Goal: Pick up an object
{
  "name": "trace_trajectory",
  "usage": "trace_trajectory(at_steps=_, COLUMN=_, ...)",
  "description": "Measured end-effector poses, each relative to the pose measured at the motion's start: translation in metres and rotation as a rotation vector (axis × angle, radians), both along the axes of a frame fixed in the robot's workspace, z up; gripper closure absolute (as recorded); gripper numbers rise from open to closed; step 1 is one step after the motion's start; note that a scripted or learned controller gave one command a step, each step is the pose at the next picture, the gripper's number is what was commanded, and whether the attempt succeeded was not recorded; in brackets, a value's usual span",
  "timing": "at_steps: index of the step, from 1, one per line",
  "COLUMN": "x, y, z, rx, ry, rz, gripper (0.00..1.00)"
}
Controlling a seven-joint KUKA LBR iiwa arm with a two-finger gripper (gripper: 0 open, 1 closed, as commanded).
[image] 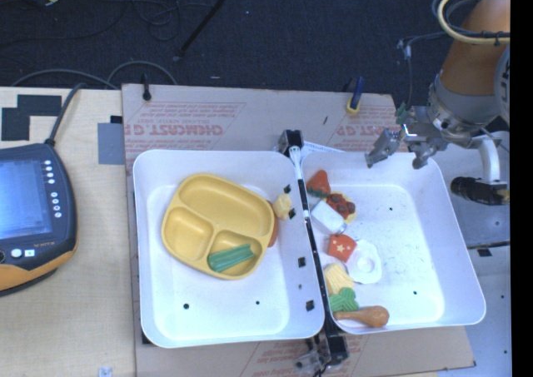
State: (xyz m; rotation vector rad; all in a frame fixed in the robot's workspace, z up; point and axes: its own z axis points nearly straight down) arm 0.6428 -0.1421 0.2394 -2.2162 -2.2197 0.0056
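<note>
Camera view: gripper [398, 149] hangs above far rim of right bin [433, 284], fingers spread open, nothing between them. Toy food pile [341, 246] lies along bin's left side, well apart from gripper. Yellow plate [218, 224] with green bean [231, 258] in left bin [166, 300]. Judgement: pick not yet started; reach, descent, grasp, lift all remain.

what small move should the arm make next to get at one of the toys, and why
Probably travel left and forward, then descend. The gripper hangs open over the right bin's far rim with nothing between its fingers, while the toys, such as the red block and fried egg, lie clustered along that bin's left side.
</note>
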Motion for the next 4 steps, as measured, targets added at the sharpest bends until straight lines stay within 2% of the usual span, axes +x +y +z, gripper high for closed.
trace_trajectory(at_steps=1, x=0.0, y=0.0, z=0.008, rx=0.001, ry=0.004, rz=0.002, gripper=1.0)
trace_trajectory(at_steps=2, x=-0.034, y=0.019, z=-0.102, rx=0.003, ry=0.012, rz=-0.005, gripper=1.0)
trace_trajectory(at_steps=3, x=-0.156, y=0.087, z=0.001, rx=0.003, ry=0.001, rz=0.002, gripper=1.0)
trace_trajectory(at_steps=4, x=-0.166, y=0.178, z=0.081, rx=0.002, ry=-0.007, rz=0.01, gripper=1.0)
